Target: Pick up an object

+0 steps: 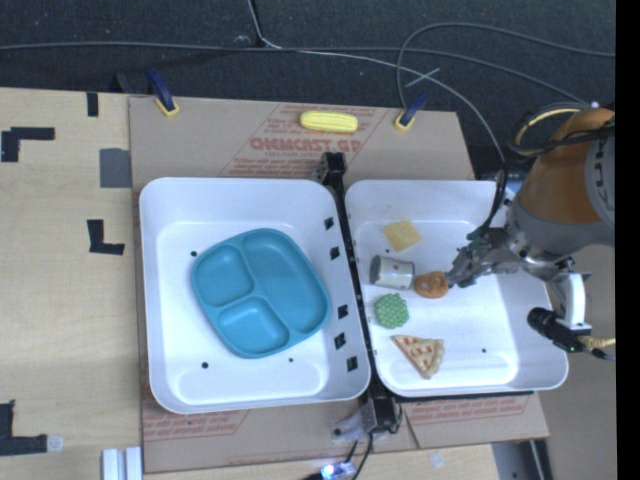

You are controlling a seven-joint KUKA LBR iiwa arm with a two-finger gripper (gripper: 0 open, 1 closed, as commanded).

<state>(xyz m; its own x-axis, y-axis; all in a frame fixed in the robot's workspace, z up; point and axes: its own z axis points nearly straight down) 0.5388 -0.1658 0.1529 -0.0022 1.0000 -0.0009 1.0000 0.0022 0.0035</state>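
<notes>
The arm reaches into the right bin (pixel 500 363) from the right, and its hand (pixel 465 268) is low down, just beside a small round brown cookie (pixel 432 286) — so this looks like the reaching step, with nothing picked up yet. I cannot tell if the hand is apart or together; it is too dark and small to see. The cookie lies near the middle of that bin, next to a grey can (pixel 392 271) on its side. A yellow cracker (pixel 403 234), a green ball (pixel 391 311) and a pizza slice (pixel 419 353) lie close by. Next, the hand should sit right over the cookie, close on it — then lift.
</notes>
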